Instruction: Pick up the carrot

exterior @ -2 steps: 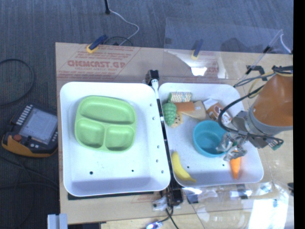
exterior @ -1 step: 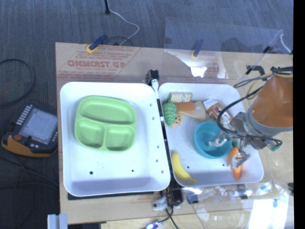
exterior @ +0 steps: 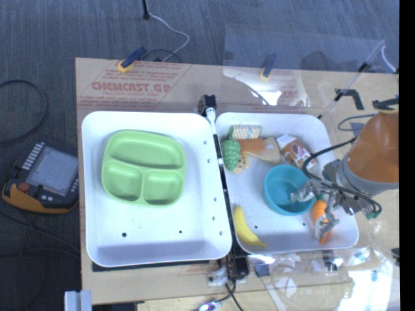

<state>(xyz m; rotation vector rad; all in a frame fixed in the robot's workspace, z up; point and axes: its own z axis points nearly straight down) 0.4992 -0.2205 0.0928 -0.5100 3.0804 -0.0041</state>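
Camera view, tabletop: a brown board (exterior: 130,86) with red lettering carries two shallow white bins side by side.
Left bin (exterior: 94,238): it holds a green divided plate (exterior: 143,168), lying towards the bin's far left corner.
Right bin (exterior: 285,241): it holds the toys and the arm's working end.
Carrot (exterior: 319,209): orange, small, near the right bin's near right corner, just right of the blue bowl (exterior: 285,188). A second orange piece (exterior: 324,232) lies just nearer the bin's front edge; whether it belongs to the carrot cannot be told.
Tool (exterior: 322,211): it is low over the carrot at the bin's right side. Metal parts stand on either side of the orange, but whether the fingers are apart or closed on it cannot be told.
Arm (exterior: 379,151): grey with an orange band, reaching in over the right edge of the right bin.
Banana (exterior: 245,228): yellow, along the right bin's left wall, near its front left corner.
Other toys: a green ribbed vegetable (exterior: 230,152) and a corn cob (exterior: 247,132) lie near the far left corner; a brown and white packet (exterior: 295,150) lies by the far edge.
Off the tabletop: a handheld pendant (exterior: 44,177) with a screen lies on the grey carpet to the left.
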